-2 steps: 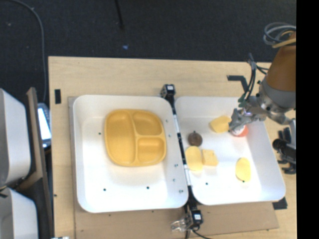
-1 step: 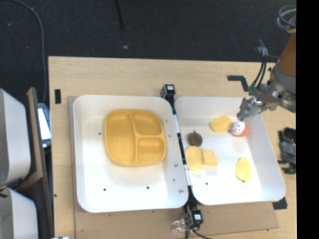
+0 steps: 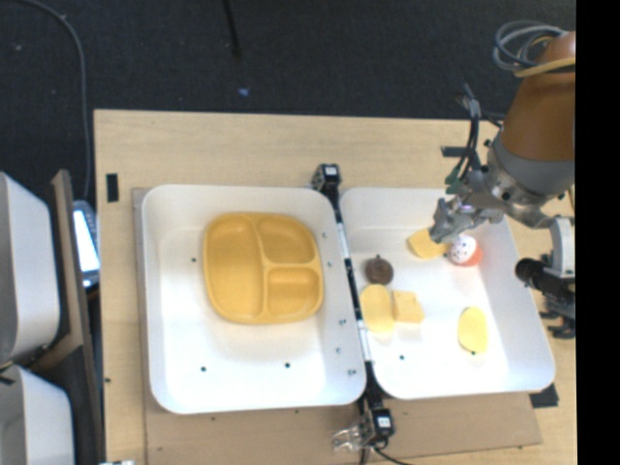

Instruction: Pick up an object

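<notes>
Approach step: tool [image 3: 453,223] low over right bin [image 3: 504,381], upper right of frame, just beside yellow wedge piece [image 3: 423,246] and small white-red ball [image 3: 464,251]. Grip state: cannot tell. Nothing visibly held. Next: centre over one piece, descend, clamp, lift.

Slanted overhead view of both bins [image 3: 155,260]

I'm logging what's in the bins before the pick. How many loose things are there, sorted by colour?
Yellow: 5 (divided plate, wedge, two touching pieces, oval piece)
Brown: 1 (round piece)
White and red: 1 (small ball)
Total: 7
</notes>
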Motion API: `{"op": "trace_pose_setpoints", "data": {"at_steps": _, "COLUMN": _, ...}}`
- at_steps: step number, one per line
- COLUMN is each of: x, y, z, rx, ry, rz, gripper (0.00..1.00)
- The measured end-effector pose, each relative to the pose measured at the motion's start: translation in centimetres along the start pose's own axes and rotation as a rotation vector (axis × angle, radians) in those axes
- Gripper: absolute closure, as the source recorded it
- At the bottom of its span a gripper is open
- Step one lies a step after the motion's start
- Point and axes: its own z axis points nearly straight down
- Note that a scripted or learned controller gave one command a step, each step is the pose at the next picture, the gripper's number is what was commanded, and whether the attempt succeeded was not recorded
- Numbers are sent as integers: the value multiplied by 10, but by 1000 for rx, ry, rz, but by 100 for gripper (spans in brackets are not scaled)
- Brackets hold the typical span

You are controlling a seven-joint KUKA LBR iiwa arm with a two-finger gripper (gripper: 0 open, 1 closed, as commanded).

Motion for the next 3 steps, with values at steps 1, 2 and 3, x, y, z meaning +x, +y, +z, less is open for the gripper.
{"op": "trace_pose_setpoints", "data": {"at_steps": 1, "x": 41, "y": 3, "z": 5, "rx": 0, "ry": 0, "rz": 0, "gripper": 100}}
{"op": "trace_pose_setpoints", "data": {"at_steps": 2, "x": 87, "y": 5, "z": 19, "rx": 1, "ry": 0, "rz": -1, "gripper": 100}}
{"op": "trace_pose_setpoints", "data": {"at_steps": 3, "x": 141, "y": 16, "z": 18, "rx": 0, "ry": 1, "rz": -2, "gripper": 100}}
